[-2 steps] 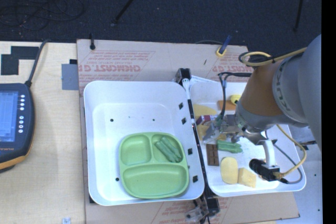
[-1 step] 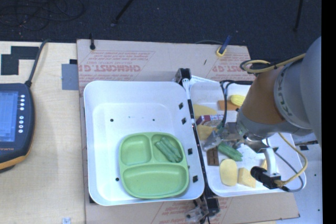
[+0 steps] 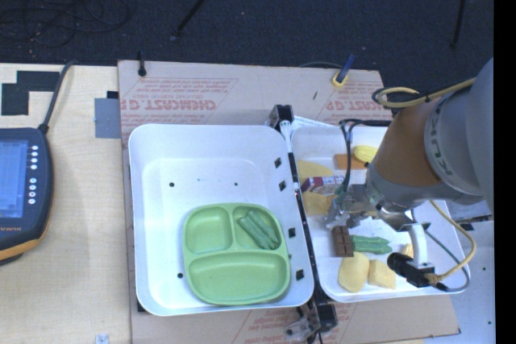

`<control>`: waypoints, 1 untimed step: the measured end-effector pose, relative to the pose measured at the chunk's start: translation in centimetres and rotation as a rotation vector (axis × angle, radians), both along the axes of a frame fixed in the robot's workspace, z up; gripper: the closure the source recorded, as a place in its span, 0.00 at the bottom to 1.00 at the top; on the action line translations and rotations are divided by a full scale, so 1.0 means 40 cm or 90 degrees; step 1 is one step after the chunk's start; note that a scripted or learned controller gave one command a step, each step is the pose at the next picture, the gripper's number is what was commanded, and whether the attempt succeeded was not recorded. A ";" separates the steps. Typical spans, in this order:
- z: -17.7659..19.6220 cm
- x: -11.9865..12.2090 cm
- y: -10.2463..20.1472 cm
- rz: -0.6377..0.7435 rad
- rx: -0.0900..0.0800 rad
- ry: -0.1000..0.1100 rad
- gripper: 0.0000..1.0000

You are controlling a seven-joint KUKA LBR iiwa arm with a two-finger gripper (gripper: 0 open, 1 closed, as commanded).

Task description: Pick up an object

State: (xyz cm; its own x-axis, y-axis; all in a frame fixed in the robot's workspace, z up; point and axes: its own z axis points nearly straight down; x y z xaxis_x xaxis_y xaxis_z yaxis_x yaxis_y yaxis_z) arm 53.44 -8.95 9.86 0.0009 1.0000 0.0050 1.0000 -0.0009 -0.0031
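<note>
We see the arm [image 3: 427, 149] reaching from the right into the right bin [image 3: 322, 274], its gripper [image 3: 348, 209] low among the clutter there. We cannot tell the state of the claw (the wrist hides it). Just below it lie a brown block [image 3: 343, 241] and a green piece [image 3: 372, 244], and nearer the front rim two yellow lumps [image 3: 353, 273], side by side. In the left bin [image 3: 153, 173] sits a green tray [image 3: 234, 278] with a green pod [image 3: 260, 229] in its upper right compartment.
</note>
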 end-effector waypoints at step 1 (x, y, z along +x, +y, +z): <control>0.234 -0.053 0.086 0.002 -0.002 -0.003 1.00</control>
